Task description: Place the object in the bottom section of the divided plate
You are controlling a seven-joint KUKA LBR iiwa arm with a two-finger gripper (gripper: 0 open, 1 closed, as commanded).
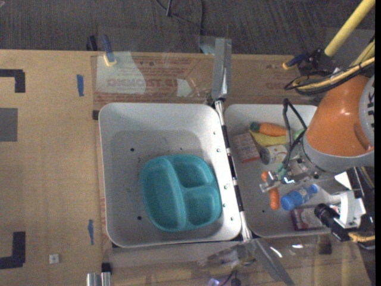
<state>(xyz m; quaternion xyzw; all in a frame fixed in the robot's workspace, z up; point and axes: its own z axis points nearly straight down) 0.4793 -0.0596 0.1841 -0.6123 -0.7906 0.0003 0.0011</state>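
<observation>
Camera view, from above the surface point(47, 159): the left bin point(119, 124) carries a teal divided plate point(178, 192), lying flat, nothing in any of its sections. The right bin point(247, 219) carries the loose items: an orange carrot point(272, 129) beside a yellow piece point(262, 139), a small box point(245, 146), a small can point(271, 155), a second small orange piece point(274, 200), a blue bottle point(297, 196) and a dark packet point(303, 219).

The arm point(339, 130) hangs over the right bin with its pincer point(280, 177) low among these items, just beside the orange piece and the bottle. Whether its jaws are parted or closed, and whether anything sits between them, I cannot tell at this angle.

Which item is the task's object is not settled; it lies in the right bin, well apart from the plate. Judgement: all candidates look light. The bottle is likely smooth and prone to roll; grip it across the body. The orange pieces suit a grip across the middle.
</observation>
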